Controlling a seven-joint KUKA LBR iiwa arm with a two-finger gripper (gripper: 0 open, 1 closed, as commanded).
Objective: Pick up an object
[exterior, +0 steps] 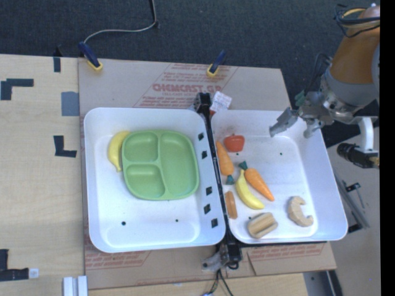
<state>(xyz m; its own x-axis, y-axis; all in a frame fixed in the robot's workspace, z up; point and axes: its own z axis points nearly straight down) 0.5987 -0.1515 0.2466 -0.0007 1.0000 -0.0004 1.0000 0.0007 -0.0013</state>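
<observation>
We see the pincer (290, 123) hanging over the far right corner of the right bin (321, 184), its grey fingers spread apart and grasping nothing. The arm (355, 54) comes in from the right, its orange band showing above the wrist.

The things to pick lie in the right bin, mostly along its left side. A red tomato (234, 143) sits far left, with a small carrot (225, 163) just near of it. A larger carrot (258, 184) lies toward the middle, touching a yellow banana (247, 193). A hot dog (231, 204) lies against the left wall, a bread roll (261, 224) by the near wall, and a tan curved piece (300, 211) at the near right.

In the left bin (105, 221), a green divided plate (160, 164) lies beside a second banana (115, 150). Both bins rest on a cardboard sheet (142, 85) on the worktop (31, 165).
</observation>
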